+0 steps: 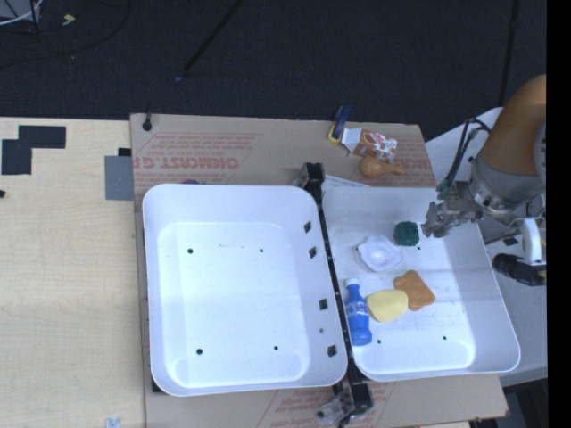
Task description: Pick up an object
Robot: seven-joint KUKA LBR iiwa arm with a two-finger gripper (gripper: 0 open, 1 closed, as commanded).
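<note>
While the gripper (pixel 434 222) hangs at the right bin's (pixel 482 350) upper right, just beside a green object (pixel 407 234), its grip I cannot tell. Both bins sit on brown cardboard (pixel 223 150) over a pale wooden bench (pixel 62 283); dark carpet (pixel 268 43) fills the frame's top.

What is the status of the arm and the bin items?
End effector above right bin, beside green object. Nothing seen held. Yellow sponge, blue bottle nearby.
</note>
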